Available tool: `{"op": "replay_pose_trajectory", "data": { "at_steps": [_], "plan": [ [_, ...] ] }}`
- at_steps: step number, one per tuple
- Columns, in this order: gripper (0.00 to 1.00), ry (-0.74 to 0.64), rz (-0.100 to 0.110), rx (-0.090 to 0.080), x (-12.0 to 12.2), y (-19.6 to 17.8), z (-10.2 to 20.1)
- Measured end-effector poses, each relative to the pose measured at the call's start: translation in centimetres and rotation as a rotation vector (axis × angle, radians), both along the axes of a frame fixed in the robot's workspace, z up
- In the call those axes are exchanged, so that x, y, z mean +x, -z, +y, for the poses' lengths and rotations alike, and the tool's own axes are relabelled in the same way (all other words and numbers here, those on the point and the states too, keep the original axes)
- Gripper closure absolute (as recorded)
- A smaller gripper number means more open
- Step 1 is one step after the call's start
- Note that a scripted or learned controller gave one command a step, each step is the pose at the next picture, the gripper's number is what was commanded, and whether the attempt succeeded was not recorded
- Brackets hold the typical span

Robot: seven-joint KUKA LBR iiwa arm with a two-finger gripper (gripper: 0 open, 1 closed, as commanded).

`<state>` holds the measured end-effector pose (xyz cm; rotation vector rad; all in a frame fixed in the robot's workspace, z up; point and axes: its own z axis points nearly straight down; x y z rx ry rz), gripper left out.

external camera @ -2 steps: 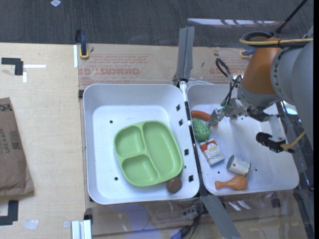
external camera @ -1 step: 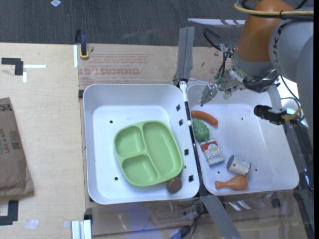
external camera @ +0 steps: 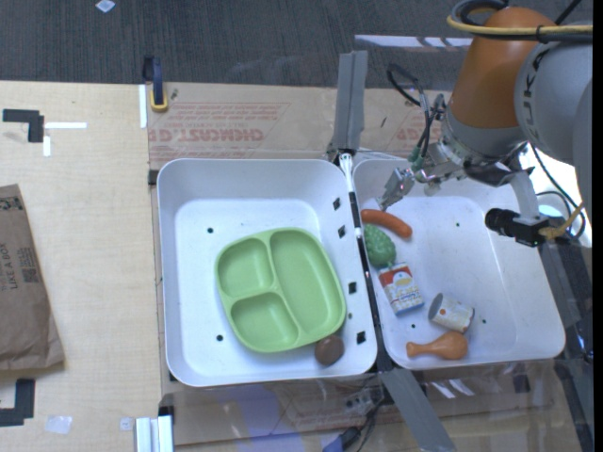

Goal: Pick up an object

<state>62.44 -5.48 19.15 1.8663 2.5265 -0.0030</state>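
Arm (external camera: 513,64): you see it come in from the right, grey w/ orange band, bent over the back of the right bin.
Gripper (external camera: 395,189): it is at the back-left corner of the right bin, tilted down to the left, just above the sausage. You see one metal finger (external camera: 392,188) only; open or closed, I cannot tell. Nothing visible between the fingers.
Right bin (external camera: 499,243): white, shallow, it holds five small things, all in its left and front part.
Sausage (external camera: 386,222): orange-red, lies at a slant near the left wall, just below the gripper tip, not touching as far as you can see.
Green lump (external camera: 379,247): round, knobbly, touching or almost touching the sausage, against the left wall.
Carton (external camera: 402,288): small box, white w/ red, lies flat just in front of the green lump.
Can (external camera: 452,314): small, silver, on its side, right of the carton.
Drumstick (external camera: 438,348): orange, toy-like, near the front wall, just below the can.
Left bin (external camera: 188,215): white, beside the right bin, walls touching in the middle.
Tray (external camera: 279,289): green, 3 compartments, lies flat in the left bin, toward front-right.
Brown ball (external camera: 329,349): small, at the front-right corner of the tray, touching its rim.
Bench (external camera: 75,205): a brown paper bag (external camera: 24,281) lies at the far left, well apart from the bins.
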Motion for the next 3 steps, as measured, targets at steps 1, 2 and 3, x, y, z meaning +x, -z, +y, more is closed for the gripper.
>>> {"op": "replay_pose_trajectory", "data": {
  "at_steps": [1,2,3],
  "plan": [
    [0.0,-0.049,0.001,0.001,-2.7,0.0,0.3],
    [0.0,-0.011,-0.013,-0.003,-3.2,8.4,-4.3],
    [0.0,0.149,-0.003,0.0,-3.3,9.9,-5.0]
  ]
}}
